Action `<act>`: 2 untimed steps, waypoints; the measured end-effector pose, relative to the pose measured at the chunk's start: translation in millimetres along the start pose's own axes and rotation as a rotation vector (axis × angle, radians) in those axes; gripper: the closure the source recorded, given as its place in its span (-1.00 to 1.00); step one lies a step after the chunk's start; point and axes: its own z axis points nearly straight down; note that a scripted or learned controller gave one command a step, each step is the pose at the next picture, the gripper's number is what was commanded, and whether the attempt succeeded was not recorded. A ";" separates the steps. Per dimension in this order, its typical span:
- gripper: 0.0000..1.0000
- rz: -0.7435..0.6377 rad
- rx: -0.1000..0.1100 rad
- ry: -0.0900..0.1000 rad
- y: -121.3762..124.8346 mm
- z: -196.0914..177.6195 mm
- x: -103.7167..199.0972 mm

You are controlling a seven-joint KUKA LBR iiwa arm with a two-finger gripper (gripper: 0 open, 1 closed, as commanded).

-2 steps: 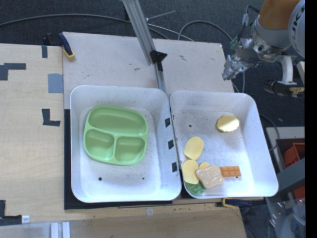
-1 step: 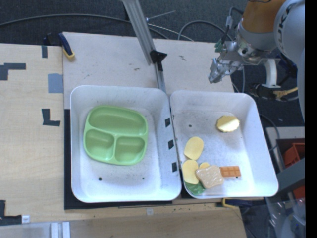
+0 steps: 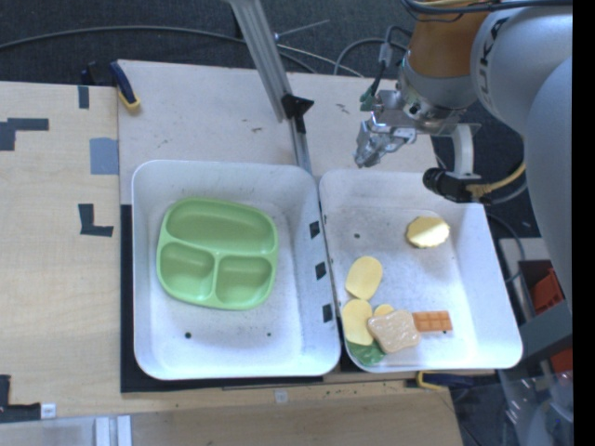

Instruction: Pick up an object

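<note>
Now | tool [image 3: 369, 154]: nothing grasped, openness unclear | above far rim of right bin [image 3: 493, 249]

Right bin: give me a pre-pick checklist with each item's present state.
1. Gripper carries nothing: ok, nothing shows between its fingers.
2. Fingers open for a grasp: cannot tell.
3. Gripper above a target: not ok; it hangs over the shallow white right bin far rim.
4. Round yellow disc stands apart: ok.
5. Tan toast-shaped piece free of neighbours: not ok; it touches the orange waffle block.
</note>
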 end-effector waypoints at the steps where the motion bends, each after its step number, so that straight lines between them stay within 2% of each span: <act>1: 1.00 0.000 -0.001 0.000 -3.1 9.9 43.1; 2: 1.00 -0.001 -0.001 0.000 -12.7 10.5 92.2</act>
